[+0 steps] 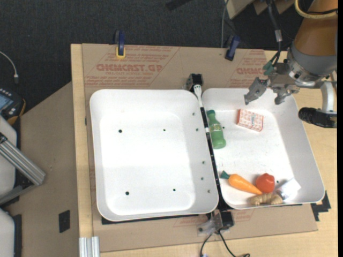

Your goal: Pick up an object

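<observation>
At the near end of the right bin (308, 143) lie a piece of ginger root (266, 199), a red tomato (265, 182) and an orange carrot (242, 183) with its green top pointing left, all close together. Farther back, a green bottle (216, 129) lies along the bin's left wall. To its right, a small red-and-white patterned box (250, 120) rests flat on the floor. At the far right, the gripper (267, 94) hangs just above and beyond the box, its two fingers spread wide with nothing between them. The left bin (102, 143) sits alongside.
</observation>
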You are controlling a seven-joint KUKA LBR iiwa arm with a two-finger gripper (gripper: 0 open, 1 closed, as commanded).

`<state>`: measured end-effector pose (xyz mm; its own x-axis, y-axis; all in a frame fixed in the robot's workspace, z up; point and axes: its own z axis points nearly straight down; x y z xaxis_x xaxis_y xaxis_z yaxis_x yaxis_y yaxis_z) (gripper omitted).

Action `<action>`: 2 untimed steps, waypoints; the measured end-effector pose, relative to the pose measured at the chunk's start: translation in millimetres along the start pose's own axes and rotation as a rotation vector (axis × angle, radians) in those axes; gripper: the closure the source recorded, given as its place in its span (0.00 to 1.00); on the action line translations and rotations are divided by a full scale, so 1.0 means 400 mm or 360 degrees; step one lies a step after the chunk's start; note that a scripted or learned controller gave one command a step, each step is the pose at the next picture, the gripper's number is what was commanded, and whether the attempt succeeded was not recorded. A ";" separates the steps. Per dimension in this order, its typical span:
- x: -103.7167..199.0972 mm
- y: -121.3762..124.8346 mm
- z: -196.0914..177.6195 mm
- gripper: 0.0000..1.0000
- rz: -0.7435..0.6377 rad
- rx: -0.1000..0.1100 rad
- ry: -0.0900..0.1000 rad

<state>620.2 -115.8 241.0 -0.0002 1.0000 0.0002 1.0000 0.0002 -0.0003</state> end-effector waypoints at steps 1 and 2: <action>-0.199 -0.090 0.055 0.00 0.0011 0.0006 -0.0001; -0.279 -0.194 -0.068 0.00 0.0007 -0.0009 -0.0008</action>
<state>542.7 -227.3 268.3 0.0043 1.0000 -0.0051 1.0000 -0.0042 0.0054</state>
